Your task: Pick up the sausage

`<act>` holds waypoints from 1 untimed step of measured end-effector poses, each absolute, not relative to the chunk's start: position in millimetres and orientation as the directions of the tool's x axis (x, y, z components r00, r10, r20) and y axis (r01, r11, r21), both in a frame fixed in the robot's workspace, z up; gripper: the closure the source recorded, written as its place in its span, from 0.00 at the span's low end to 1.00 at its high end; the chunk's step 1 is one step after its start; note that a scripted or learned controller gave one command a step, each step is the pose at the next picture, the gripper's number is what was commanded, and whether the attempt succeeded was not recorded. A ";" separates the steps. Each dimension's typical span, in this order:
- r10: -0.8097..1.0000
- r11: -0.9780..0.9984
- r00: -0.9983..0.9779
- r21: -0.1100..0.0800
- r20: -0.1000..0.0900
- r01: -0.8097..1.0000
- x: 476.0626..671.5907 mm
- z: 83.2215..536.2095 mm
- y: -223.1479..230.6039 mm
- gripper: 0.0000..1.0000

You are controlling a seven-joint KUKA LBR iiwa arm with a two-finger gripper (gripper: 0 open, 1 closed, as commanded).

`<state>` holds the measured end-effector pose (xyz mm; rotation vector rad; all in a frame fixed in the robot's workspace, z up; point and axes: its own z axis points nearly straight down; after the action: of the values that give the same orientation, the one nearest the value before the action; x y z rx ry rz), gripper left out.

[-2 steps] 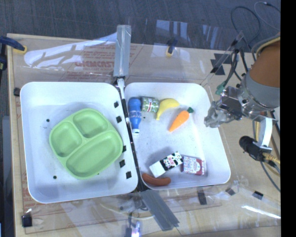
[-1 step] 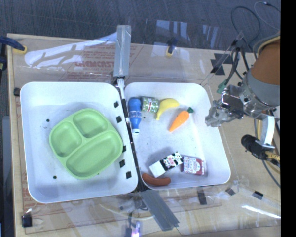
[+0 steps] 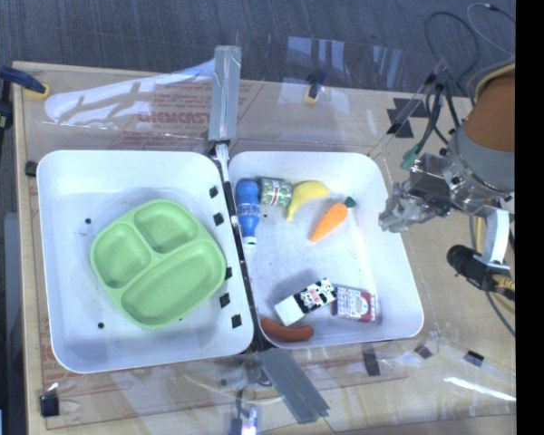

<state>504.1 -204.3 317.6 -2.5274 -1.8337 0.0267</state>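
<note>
Nearest the right bin's (image 3: 394,270) front-left corner lies the reddish-brown, smooth sausage (image 3: 287,331), its long axis along the front wall, while the gripper (image 3: 397,216) hovers over the right rim, grip state untellable.

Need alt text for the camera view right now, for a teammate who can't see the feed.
The sausage lies untouched at the near edge of the right bin, beside a cow-print carton and a red carton, while the tool hovers over that bin's right rim. A bottle, can, banana and carrot lie further back; the left bin holds a green divided plate.
</note>
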 end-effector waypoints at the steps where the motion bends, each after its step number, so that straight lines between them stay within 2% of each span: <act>1: 0.953 -0.302 0.302 -0.034 -0.004 0.953 504.6 324.7 -203.9 1.00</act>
<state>504.6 -203.9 324.7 -2.5147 -1.8402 0.0360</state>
